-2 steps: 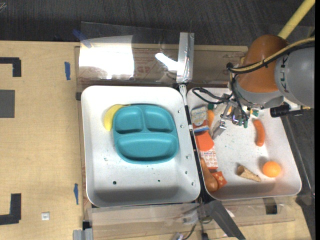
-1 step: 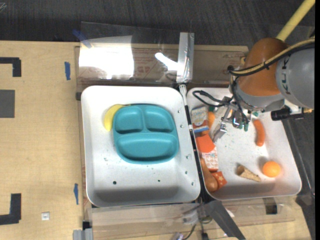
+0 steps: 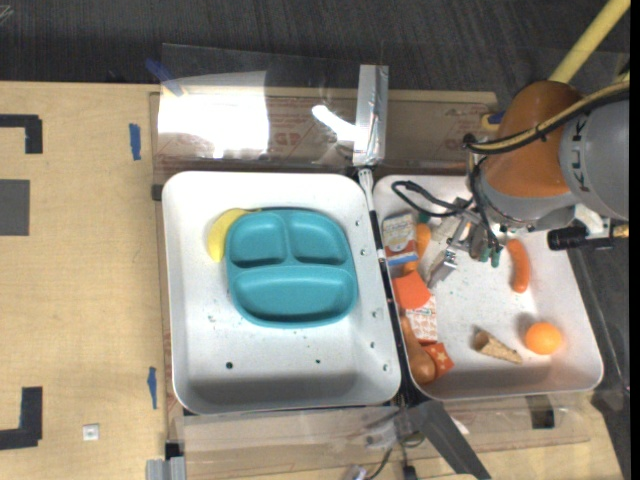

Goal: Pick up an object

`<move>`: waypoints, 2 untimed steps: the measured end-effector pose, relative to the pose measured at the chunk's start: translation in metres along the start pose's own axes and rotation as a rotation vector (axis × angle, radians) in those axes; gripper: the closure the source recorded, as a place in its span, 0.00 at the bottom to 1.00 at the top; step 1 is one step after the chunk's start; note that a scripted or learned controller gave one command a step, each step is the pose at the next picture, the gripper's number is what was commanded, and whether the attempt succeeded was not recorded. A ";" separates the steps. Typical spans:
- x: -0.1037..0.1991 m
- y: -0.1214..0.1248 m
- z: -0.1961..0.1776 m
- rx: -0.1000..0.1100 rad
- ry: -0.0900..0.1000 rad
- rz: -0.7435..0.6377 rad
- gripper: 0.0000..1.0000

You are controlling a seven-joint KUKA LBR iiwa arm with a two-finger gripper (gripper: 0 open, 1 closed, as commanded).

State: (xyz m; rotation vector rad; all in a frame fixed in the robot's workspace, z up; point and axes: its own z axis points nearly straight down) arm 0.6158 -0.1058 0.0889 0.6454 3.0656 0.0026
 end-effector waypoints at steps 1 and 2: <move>0.018 -0.003 -0.002 0.007 -0.011 0.048 0.00; 0.042 -0.015 -0.003 0.007 -0.013 0.105 0.00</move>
